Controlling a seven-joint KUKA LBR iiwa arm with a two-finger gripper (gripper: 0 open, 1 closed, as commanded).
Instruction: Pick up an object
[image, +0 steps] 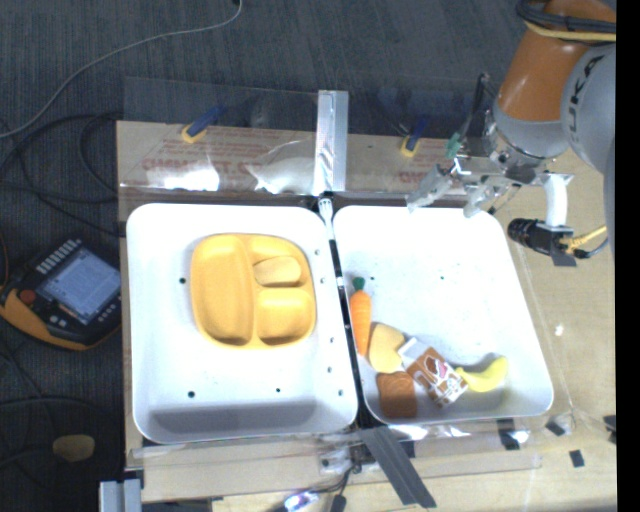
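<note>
Toy foods lie bunched in the near part of the right bin (500, 300): an orange carrot (360, 306), a pale yellow wedge (384, 345), a brown loaf-like piece (397, 394), a brown and white packet (438, 375) and a yellow banana (486, 373). My gripper (443, 203) hangs over the far rim of the right bin, well away from the pile. Its fingers are spread open with nothing between them.
The left bin (160, 330) bears a yellow divided tray (235, 295) with a tan bun-like piece (278, 270) in one compartment. A ridge (340, 300) divides the two bins. A handheld pendant (70, 290) lies on the floor at left.
</note>
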